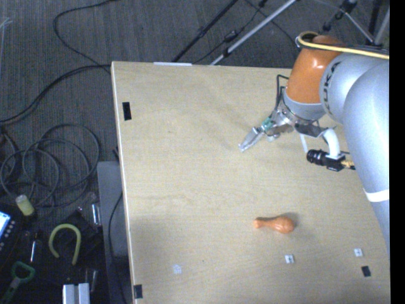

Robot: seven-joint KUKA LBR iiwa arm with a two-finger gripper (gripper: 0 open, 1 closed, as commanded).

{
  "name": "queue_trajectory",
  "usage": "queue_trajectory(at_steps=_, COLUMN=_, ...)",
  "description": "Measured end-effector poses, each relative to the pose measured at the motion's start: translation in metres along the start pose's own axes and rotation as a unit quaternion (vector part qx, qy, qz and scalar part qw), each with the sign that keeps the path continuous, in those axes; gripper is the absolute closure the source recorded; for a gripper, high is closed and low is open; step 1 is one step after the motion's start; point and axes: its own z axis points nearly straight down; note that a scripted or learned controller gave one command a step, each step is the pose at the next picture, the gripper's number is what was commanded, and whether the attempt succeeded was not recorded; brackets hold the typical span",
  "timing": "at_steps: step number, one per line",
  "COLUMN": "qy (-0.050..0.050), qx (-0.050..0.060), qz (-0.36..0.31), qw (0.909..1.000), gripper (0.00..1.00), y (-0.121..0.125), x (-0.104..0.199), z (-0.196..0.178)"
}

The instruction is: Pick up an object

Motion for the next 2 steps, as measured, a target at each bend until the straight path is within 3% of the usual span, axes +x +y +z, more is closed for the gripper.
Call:
queue_trajectory(at_steps=1, qy=0.001, qx=-0.001, qz=0.0, qw=1.0, gripper=1.0, y=0.001, x=0.001, z=-0.009)
queue_trajectory(at_steps=2, qy=0.0, qx=0.0, qz=0.107, qw=0.9942, gripper=1.0, y=-0.021, x=-0.003, z=-0.088)
